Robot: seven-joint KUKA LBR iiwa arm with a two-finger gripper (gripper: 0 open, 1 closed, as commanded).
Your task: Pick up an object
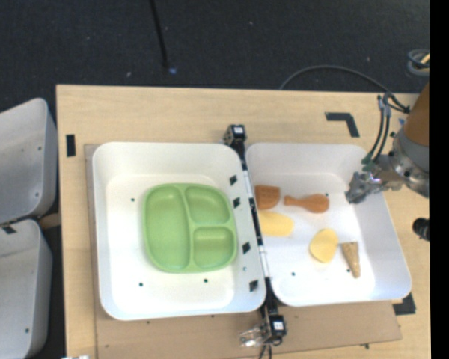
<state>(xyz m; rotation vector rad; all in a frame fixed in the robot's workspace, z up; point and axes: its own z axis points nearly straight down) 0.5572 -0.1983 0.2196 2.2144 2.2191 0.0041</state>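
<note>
Grey metal two-finger gripper (357, 188) hovers at the right white bin's (382, 275) far right edge, holding nothing visible, no readable labels.

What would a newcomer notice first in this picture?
Probably the green divided plate, lying alone in the left bin. Next, the small food pieces scattered in the right bin: two yellow ones, a brown drumstick and a cone. The gripper hangs at that bin's right edge.

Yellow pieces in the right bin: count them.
2. One yellow piece lies near the divider, below the brown chunk; the other yellow piece sits beside the cone. None seems hidden.
</note>
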